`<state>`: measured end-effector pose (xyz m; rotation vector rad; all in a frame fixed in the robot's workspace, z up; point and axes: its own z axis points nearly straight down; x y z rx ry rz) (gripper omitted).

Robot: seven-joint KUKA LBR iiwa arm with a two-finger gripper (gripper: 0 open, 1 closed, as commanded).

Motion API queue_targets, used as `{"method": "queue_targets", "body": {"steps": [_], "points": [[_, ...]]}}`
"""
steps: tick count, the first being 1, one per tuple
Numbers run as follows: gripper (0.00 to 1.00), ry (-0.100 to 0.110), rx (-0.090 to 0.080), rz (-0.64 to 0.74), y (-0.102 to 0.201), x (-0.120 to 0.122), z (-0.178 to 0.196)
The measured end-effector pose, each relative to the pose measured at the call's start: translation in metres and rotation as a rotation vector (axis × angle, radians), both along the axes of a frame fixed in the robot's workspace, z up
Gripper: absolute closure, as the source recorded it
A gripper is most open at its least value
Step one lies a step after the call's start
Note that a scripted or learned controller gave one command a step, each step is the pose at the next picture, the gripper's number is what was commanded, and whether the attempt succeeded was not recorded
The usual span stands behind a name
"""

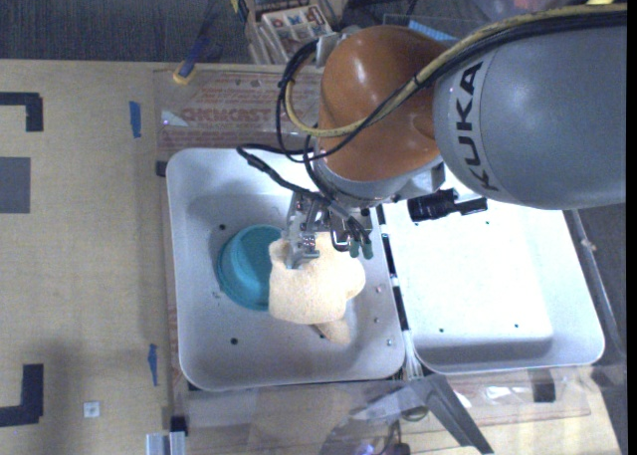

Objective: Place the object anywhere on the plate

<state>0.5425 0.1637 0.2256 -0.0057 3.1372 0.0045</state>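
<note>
Now, the sponge (311, 292) lies half on the plate (242, 264) in the left bin (199, 343), half off. The gripper (320, 242) sits at its top edge — whether the fingers pinch it, you cannot tell. Shift left before releasing — centre it.

Pincer (323, 244) hangs over left bin (199, 343), arm (518, 114) reaching in from right w/ orange band (373, 95) above wrist. Pincer tips touch top of cream, lumpy soft object (314, 294); grip unclear. Object overlaps right edge of teal plate (242, 264). Right bin (498, 294) beside it on table (80, 274).
</note>
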Motion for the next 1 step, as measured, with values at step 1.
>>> {"method": "queue_targets", "body": {"steps": [1], "points": [[0.00, -0.001, 0.000, 0.000, -0.0001, 0.0002, 0.0005]]}}
